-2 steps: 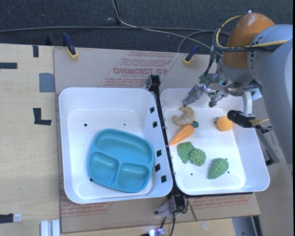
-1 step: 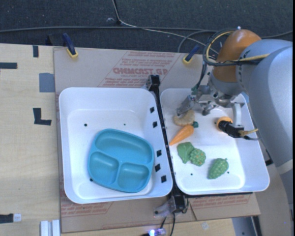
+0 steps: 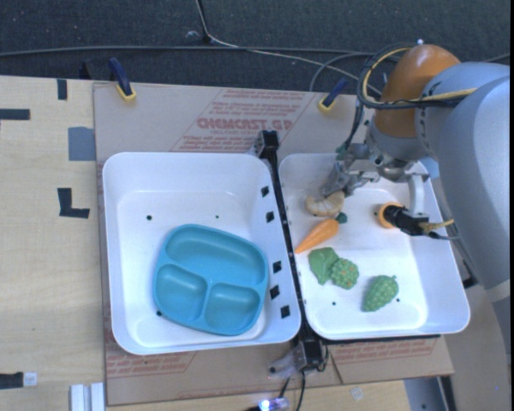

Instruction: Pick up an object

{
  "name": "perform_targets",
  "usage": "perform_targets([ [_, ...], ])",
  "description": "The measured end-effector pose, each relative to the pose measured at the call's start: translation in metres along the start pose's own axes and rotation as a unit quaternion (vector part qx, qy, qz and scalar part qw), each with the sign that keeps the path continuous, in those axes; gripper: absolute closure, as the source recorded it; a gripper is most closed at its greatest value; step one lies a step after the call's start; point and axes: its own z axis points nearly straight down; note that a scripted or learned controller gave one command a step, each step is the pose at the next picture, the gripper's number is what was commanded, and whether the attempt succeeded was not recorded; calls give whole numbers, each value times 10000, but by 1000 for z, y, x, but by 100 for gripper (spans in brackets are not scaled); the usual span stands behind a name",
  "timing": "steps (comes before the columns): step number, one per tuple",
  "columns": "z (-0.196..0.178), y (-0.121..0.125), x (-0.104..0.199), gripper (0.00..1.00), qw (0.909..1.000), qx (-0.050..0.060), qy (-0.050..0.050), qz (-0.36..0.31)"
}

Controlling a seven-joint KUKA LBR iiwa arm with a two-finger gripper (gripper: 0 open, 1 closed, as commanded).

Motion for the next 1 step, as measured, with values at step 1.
perform_targets([
  [1, -63, 1, -1, 100, 10000, -23, 11, 11],
])
